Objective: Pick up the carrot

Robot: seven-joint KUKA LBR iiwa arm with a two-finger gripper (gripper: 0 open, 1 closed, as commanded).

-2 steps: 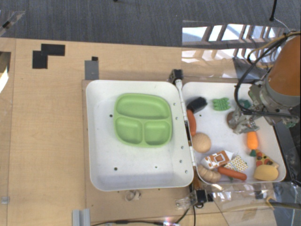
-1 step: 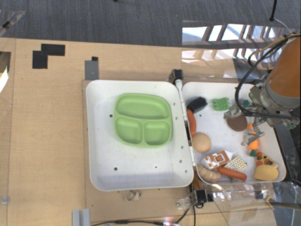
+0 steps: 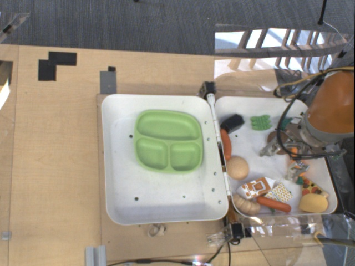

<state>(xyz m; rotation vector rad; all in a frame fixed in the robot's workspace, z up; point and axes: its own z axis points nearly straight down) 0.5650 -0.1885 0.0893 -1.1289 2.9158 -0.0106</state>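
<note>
The carrot (image 3: 273, 204), a long orange-red tapered piece, lies near the front edge of the right bin (image 3: 252, 140), between a tan lump (image 3: 247, 205) and a yellow piece (image 3: 313, 203). My gripper (image 3: 275, 147) hangs low over the middle of the right bin, below the arm's orange band (image 3: 334, 103) and tangled in black cables. It is well behind the carrot and apart from it. Nothing shows in its grasp.
The right bin also holds a black block (image 3: 232, 122), a green piece (image 3: 260, 122), an orange sausage (image 3: 225, 143) along the left wall, a tan ball (image 3: 238, 168), a patterned box (image 3: 256, 189), a waffle piece (image 3: 280, 193) and small coloured bits (image 3: 304, 178). The left bin (image 3: 119, 193) bears a green divided plate (image 3: 168, 141).
</note>
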